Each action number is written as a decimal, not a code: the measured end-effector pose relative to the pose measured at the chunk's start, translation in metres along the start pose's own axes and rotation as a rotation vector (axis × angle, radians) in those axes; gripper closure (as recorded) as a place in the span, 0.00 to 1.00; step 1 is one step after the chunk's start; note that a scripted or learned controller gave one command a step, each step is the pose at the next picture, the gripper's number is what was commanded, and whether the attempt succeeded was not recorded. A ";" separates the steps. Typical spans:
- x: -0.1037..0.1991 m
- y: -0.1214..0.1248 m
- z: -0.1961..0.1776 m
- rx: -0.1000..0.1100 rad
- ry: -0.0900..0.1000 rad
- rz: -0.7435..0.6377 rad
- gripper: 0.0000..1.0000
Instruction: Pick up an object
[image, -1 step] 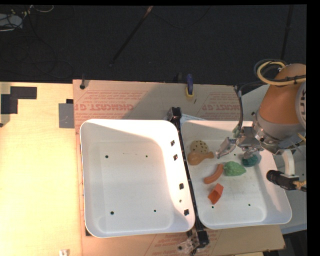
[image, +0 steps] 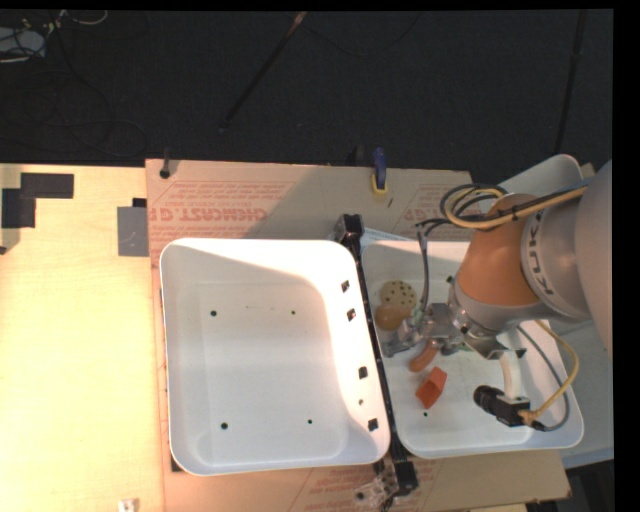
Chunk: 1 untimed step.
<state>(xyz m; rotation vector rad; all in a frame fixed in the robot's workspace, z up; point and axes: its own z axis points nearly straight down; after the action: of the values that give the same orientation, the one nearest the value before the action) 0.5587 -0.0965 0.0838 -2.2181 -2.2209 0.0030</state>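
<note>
My gripper (image: 418, 338) hangs low over the left half of the right bin (image: 560, 435), reaching in from the right. Right under it lies a small reddish cylinder (image: 424, 356), touching or very close to the gripper. An orange-red block (image: 432, 387) lies just in front of that. A tan dotted ball (image: 397, 294) and a brown rounded piece (image: 388, 316) sit to the gripper's left, by the bin's left wall. A small grey-blue thing (image: 398, 346) shows beside the gripper; I cannot make out what it is.
The left bin (image: 190, 300) stands side by side with the right one, with a black clip strip (image: 362, 330) along their shared edge. Both rest on brown cardboard (image: 250, 205). The arm's orange band and grey body cover the right bin's far right part.
</note>
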 end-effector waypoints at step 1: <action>-0.003 0.000 -0.014 0.002 0.000 0.008 1.00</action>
<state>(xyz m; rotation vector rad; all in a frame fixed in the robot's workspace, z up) 0.5587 -0.0998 0.0974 -2.2255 -2.2112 0.0045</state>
